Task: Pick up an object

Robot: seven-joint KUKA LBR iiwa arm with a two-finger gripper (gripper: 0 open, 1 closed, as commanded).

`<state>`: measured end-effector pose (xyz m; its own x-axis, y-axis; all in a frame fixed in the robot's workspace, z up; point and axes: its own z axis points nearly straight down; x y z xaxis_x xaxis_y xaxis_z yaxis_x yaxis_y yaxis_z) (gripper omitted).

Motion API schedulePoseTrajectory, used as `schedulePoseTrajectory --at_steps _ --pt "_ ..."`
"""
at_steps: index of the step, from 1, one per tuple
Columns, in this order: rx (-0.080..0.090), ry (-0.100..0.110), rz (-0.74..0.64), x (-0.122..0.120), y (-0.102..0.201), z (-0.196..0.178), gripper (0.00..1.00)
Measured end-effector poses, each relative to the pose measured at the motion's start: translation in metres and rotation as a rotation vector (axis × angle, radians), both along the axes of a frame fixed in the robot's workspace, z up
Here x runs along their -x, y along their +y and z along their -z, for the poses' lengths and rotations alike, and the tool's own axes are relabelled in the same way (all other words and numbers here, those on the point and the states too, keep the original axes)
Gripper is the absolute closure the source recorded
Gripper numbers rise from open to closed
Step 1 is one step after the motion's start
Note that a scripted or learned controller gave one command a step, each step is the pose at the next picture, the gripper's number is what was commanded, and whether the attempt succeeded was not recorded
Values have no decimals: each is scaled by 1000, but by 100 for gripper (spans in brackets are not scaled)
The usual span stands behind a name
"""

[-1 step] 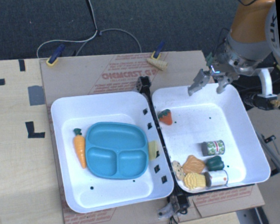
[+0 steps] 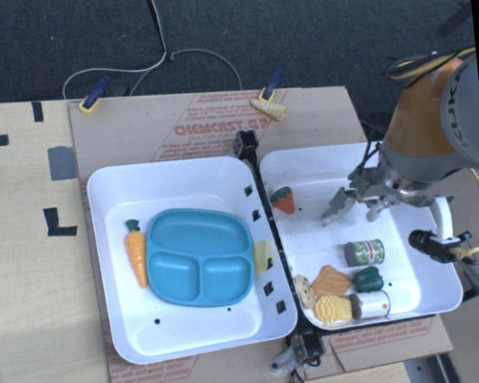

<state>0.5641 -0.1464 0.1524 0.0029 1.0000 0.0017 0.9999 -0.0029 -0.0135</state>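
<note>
Gripper [image 2: 337, 210] hangs over R bin [image 2: 322, 162], fingers spread, nothing btwn them. Nearest obj: small can [image 2: 364, 252] on its side, long axis approx left-right, just below gripper. Strawberry [image 2: 283, 199] to gripper's left, by divider, green top up. Along near wall: corn [image 2: 333, 308], bread piece [image 2: 332, 282], dark green item [image 2: 367, 279], white cylinder [image 2: 375, 304], packed close. L bin [image 2: 103, 188] has blue tray [image 2: 199, 256], carrot [image 2: 136, 252] upright beside it. Bins sit on cardboard [image 2: 215, 121] on wood bench [image 2: 27, 277]; dark carpet [image 2: 204, 20] behind.

cardboard sheet [image 2: 207, 130] | red print, reads approx "CHEMCAST GP" | other txt illegible
</note>
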Motion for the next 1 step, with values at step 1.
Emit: schedulePoseTrajectory --at_steps 1 --pt "3 -16 -2 34 -20 70 0"
